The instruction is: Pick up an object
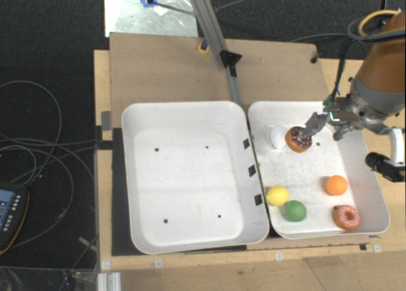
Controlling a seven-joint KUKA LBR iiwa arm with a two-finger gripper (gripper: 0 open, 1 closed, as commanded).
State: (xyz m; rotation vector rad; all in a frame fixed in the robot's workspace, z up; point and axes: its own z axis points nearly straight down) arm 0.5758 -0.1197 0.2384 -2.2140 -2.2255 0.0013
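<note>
A: Seen from the fixed overhead camera, we have two shallow white bins side by side on a wooden bench. The grey arm with its orange band (384, 71) reaches in from the right, its claw (307, 134) lowered over the upper middle of the right bin (374, 185).

B: And the task's thing?

A: A brown chocolate-glazed doughnut (296, 140) lies in the upper part of that right bin, directly beneath the claw. The dark fingers come down onto its right edge and overlap it; from this angle we cannot tell whether they are spread apart or pressed together, nor whether the doughnut sits between them.

B: What lies near it?

A: Just to its left we see a small white object (278, 137), hard to make out against the bin floor. Well apart, toward the near side of the bin, there is an orange ball (336, 185), a yellow ball (277, 195) touching or just beside a green ball (294, 210), and a pink-frosted doughnut (346, 217) in the near right corner.

B: The other bin?

A: The left bin (136, 175) stands just beside the right one, joined by dark clips along the shared edge. A grey pole (206, 14) slants across the top of the bench.
</note>
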